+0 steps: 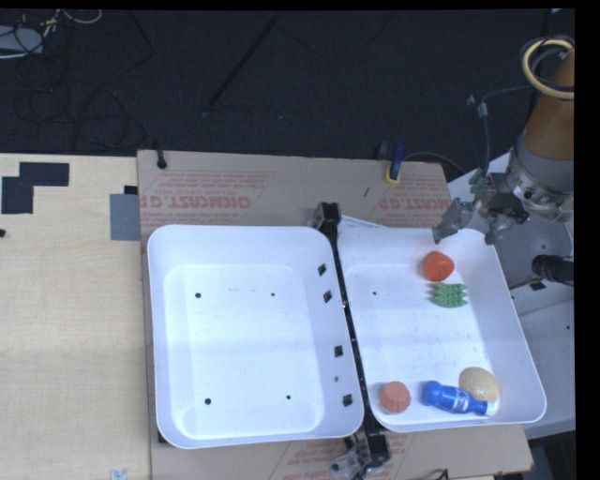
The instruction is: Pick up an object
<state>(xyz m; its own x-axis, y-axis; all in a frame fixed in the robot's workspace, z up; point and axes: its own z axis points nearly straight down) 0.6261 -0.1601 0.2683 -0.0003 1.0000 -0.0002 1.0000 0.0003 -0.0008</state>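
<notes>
The left bin (246,347) has nothing in it. In the right bin (417,319) lie a pink round piece (395,397), a blue bottle (454,398), a beige ball (479,383) — and further back an orange object (437,265) touching a green toy (449,296). The gripper (473,221) hangs above the bin's far right corner, fingers spread, grasping nothing.

Two white bins side by side on a cardboard sheet (281,192) with red lettering. Left bin (169,281); right bin (511,319). Black clips (328,217) along the seam between them. Light wooden bench (66,328) at left, with dark patches (37,183) (material unclear). Small yellow-and-blue clamp (394,164) at the cardboard's far edge. Dark floor behind, with cables (56,23).
</notes>
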